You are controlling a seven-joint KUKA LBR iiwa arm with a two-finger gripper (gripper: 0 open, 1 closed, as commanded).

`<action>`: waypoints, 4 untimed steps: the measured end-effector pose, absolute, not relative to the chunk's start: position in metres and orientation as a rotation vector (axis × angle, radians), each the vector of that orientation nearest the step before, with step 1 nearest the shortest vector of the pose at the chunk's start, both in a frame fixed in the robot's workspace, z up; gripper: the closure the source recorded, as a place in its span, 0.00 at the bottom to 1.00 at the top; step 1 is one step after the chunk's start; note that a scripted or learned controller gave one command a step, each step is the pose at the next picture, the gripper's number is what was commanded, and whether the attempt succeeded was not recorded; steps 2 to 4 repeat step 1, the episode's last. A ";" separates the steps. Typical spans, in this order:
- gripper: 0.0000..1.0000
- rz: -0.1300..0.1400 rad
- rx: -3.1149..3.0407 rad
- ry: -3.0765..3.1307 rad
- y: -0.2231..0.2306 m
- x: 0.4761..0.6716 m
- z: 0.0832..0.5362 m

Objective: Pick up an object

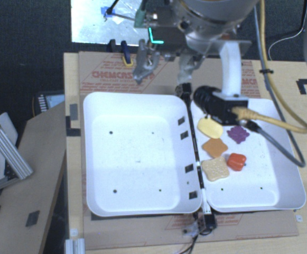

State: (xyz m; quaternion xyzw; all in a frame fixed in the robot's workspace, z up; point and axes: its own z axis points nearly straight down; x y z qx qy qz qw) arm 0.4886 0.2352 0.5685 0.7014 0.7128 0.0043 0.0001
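Starting at the left, one white bin [132, 152] sits beside the right bin [280, 189], where yellow [210, 127], purple [239, 134], orange [214, 147], tan [215, 169] and red [236, 162] pieces cluster. Above the bins' far edge, the end effector [164, 70] hangs spread apart, gripping nothing.

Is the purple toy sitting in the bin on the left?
No, the purple toy lies in the right bin, beside the yellow piece and the orange piece.

Even, bright overhead light; the white bins [132, 157] glare slightly, nearly washed out; soft shadows only; the arm [216, 4] at top is blurred, and detail is grainy overall.
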 end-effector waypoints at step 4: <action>1.00 0.018 2.200 2.242 0.236 0.489 0.580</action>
